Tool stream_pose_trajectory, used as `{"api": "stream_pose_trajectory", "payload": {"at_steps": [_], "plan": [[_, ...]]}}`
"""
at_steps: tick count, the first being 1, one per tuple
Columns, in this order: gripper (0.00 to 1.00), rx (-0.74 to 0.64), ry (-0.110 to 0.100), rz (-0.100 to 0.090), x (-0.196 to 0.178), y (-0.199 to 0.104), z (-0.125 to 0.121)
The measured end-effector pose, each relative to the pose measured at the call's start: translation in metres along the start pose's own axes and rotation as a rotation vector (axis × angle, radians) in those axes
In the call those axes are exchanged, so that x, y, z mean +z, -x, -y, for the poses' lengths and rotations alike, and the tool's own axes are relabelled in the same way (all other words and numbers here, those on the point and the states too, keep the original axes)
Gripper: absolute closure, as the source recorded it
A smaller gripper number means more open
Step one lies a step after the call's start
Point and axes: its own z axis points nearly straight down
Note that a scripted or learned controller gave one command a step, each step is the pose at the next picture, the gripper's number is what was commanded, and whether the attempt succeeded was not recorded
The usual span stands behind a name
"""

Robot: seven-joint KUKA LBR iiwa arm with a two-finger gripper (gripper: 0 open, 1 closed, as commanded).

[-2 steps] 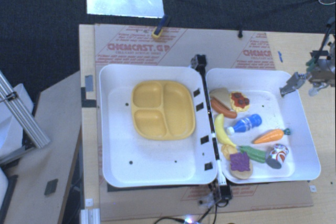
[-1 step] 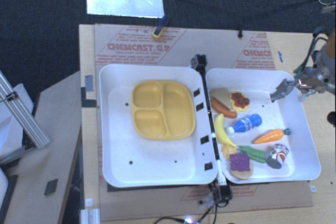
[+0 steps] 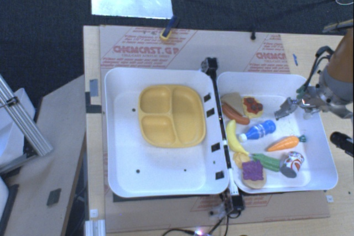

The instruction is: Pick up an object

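Right bin (image 3: 318,135), the landmark, holds the toy food: a blue bottle (image 3: 258,130) at its centre, a carrot (image 3: 283,143) just right of the bottle, a banana (image 3: 234,138) to its left. The hand (image 3: 289,107) hovers above the bin's upper right part, fingers spread and grasping nothing.

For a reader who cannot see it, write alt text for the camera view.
A grey robot arm's gripper hovers over the right white bin, which holds toy foods: banana, blue bottle, carrot, can, hot dog. The left white bin holds a yellow divided plate.
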Motion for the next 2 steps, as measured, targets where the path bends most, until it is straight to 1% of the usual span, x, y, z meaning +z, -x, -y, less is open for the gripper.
{"api": "stream_pose_trajectory", "payload": {"at_steps": [1,2], "plan": [[0.0,0.0,0.001,0.0,0.06,-0.008,-0.002],[0.0,0.0,0.031,0.008,0.073,-0.007,-0.01]]}}
